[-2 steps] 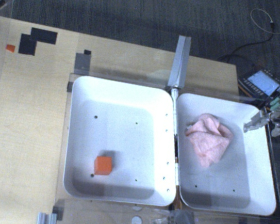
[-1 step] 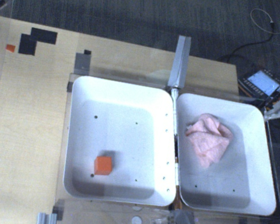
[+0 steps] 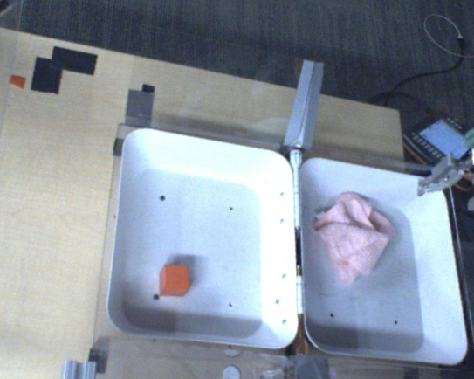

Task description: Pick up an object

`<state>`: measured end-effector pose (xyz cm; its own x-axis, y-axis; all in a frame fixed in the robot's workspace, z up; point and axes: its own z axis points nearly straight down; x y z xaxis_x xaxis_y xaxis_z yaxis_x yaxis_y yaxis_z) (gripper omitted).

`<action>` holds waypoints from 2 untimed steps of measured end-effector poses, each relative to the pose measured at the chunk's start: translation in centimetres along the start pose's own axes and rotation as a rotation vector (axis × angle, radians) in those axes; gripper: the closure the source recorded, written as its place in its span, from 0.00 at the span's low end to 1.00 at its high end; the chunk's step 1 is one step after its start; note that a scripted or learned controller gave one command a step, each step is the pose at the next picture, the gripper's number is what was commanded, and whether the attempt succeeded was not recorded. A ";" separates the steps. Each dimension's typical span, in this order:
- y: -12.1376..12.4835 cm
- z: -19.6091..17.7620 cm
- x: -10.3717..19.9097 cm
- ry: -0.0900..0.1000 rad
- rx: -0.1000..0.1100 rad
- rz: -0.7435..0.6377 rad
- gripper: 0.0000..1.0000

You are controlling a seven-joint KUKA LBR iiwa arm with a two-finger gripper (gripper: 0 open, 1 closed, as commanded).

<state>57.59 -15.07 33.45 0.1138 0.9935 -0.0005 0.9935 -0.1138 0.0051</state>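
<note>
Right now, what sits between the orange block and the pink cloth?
In the camera view, bare white bin floor, then the two bins' adjoining rims, separate the orange block from the pink cloth.

2 bins sit side by side on the bench (image 3: 37, 225), the left bin (image 3: 136, 213) at the frame's centre and the right bin (image 3: 443, 286) touching it along a shared edge. A block (image 3: 175, 280) lies in the left bin's lower left part. A crumpled cloth (image 3: 353, 236) lies in the right bin's upper middle. The gripper (image 3: 451, 176) sits at the right bin's upper right corner, near the frame's right edge.
</note>
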 end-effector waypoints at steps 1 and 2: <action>2.2 14.8 -0.4 0.001 0.004 -0.109 0.00; 3.6 23.7 -0.9 0.000 -0.005 -0.204 0.00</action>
<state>61.23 -16.38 9.75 -0.0902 0.9959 -0.0022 0.9959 0.0902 0.0095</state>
